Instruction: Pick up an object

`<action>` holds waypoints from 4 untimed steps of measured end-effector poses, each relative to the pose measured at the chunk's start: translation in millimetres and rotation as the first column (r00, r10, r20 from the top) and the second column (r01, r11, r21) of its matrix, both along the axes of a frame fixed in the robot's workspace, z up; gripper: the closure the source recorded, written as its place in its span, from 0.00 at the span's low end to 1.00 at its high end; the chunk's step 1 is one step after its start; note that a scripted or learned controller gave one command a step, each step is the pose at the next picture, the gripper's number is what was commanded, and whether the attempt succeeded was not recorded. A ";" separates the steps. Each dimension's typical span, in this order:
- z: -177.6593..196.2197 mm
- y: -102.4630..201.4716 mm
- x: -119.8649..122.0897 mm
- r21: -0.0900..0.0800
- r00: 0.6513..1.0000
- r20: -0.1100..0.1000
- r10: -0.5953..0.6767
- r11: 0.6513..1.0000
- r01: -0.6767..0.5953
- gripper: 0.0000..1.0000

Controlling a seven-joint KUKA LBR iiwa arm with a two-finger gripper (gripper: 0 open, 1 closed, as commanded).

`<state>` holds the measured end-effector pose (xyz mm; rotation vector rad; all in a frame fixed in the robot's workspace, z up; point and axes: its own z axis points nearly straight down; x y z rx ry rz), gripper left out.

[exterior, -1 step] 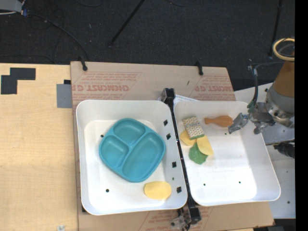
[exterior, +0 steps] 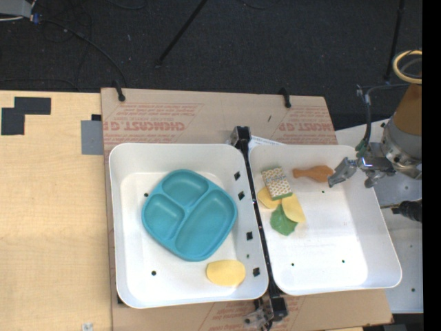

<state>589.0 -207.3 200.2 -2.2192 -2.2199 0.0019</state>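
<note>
- Over the top right corner of the right bin (exterior: 372, 267), the gripper (exterior: 358, 171) hangs low at the end of the grey arm (exterior: 403, 140), which comes in from the right.
- Its two fingers are spread apart, and nothing sits between them.
- One finger (exterior: 340, 173) points left, toward a small orange piece (exterior: 313, 174) lying just beside it near the back wall of the bin.
- Behind the bins, the brown cardboard (exterior: 172, 116) has red printed words on it, but they are upside down and too faint to read.
- Near the left wall of the right bin sits a little pile: a dotted sponge (exterior: 276, 182), a yellow piece (exterior: 295, 209) and a green piece (exterior: 282, 223), all touching.
- Next door, the left bin (exterior: 131, 178) holds a big teal plate (exterior: 189, 214) with three parts.
- A yellow lump (exterior: 225, 272) lies near the front of that bin, just below the plate.
- Black clips (exterior: 242, 138) join the two bins in the middle.
</note>
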 end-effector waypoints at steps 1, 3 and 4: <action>-43.2 3.5 0.1 0.000 1.000 -0.003 0.001 1.000 -0.001 0.00; -113.9 14.5 -2.4 0.000 1.000 -0.002 0.001 1.000 -0.001 0.00; -102.4 14.0 -2.2 0.000 1.000 -0.002 0.001 1.000 -0.001 1.00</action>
